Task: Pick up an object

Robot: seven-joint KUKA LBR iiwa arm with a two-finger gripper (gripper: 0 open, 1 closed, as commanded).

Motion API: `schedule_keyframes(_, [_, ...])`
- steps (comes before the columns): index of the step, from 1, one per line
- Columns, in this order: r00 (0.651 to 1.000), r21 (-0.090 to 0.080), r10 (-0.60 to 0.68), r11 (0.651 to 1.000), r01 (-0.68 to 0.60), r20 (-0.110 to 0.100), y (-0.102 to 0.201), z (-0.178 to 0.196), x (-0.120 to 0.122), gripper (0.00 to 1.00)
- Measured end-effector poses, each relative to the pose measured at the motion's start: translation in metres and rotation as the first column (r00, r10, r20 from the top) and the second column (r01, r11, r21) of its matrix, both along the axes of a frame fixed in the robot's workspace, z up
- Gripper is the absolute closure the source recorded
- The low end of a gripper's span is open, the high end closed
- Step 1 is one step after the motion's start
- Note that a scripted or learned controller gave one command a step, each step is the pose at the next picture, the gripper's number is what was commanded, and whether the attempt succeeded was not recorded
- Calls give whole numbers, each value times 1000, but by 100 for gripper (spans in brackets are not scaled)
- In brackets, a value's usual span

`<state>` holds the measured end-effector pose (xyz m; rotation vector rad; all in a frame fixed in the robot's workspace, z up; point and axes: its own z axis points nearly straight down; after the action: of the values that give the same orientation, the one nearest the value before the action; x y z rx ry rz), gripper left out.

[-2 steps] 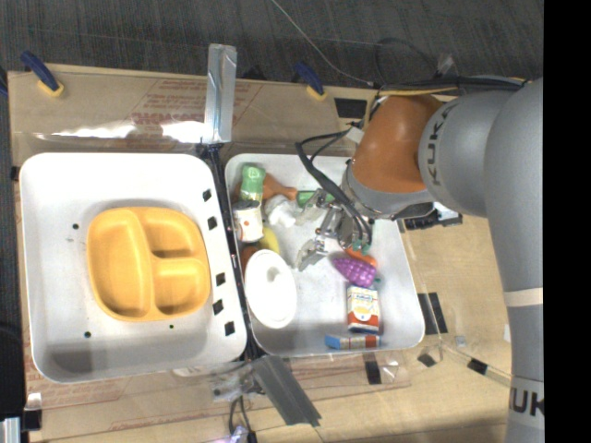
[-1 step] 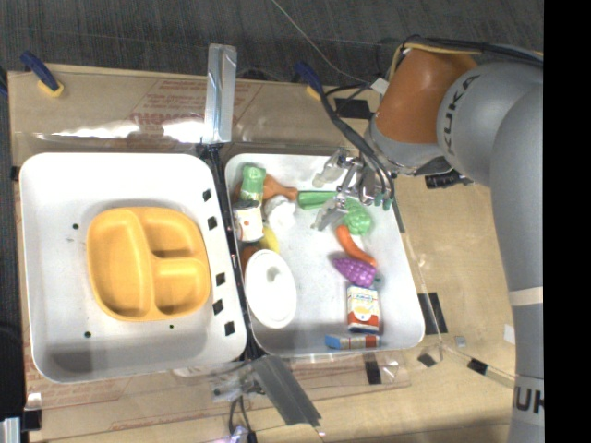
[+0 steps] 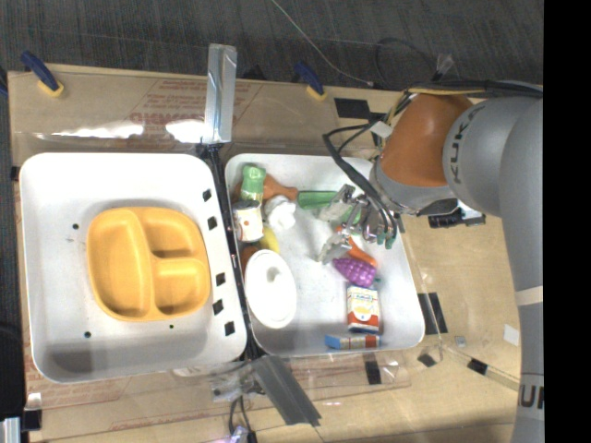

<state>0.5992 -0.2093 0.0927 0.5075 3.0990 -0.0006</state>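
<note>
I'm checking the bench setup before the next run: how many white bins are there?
2. The left bin holds a yellow divided tray. The right bin, beside it, holds the clutter of small items, with the gripper over them.
</note>
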Motion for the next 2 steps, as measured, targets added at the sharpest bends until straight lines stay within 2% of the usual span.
schedule_keyframes(1, [983,1,-185,983,185,2,2,1,-58,0])
schedule_keyframes(2, [922,1,-388,922,388,-4,24,-1,-56,0])
